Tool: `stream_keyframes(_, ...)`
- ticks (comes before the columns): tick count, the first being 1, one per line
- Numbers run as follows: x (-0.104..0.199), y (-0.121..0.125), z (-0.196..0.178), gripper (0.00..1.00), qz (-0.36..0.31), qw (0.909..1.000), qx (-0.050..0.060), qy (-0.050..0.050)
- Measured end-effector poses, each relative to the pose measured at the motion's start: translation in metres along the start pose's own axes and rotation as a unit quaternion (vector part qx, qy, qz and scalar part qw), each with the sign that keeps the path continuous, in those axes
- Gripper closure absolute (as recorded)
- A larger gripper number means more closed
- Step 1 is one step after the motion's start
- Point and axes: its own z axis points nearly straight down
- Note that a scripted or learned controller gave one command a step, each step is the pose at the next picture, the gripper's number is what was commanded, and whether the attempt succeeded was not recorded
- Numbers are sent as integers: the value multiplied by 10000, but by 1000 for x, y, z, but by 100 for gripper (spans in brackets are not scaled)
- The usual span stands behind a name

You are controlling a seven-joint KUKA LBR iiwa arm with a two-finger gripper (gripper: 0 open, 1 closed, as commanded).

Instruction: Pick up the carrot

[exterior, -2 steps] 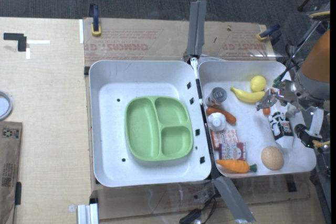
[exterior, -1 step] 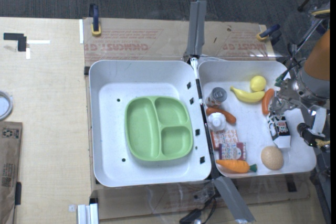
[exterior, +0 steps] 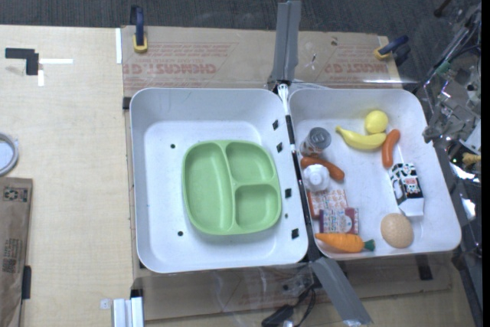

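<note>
The arm (exterior: 453, 99) sat at the right edge, a tangle of grey metal and cabling raised beside the bench. Its links blurred together there, and the gripper's state could not be made out.

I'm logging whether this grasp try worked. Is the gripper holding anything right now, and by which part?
Nothing is seen held. The carrot lies in the right bin near its front edge, with nothing gripping it. The arm's fingers cannot be made out at the right edge.
</note>
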Motion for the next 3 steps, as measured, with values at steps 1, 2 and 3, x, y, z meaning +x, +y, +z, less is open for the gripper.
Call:
stream_keyframes(1, -6, -52, 39, 100, 1942, 9810, 17, -6)
stream_keyframes(2, 28, -113, 70, 100, 1929, 9812, 15, -3)
stream_keyframes(3, 29, -100, 5, 100, 508, 9987, -5, 3)
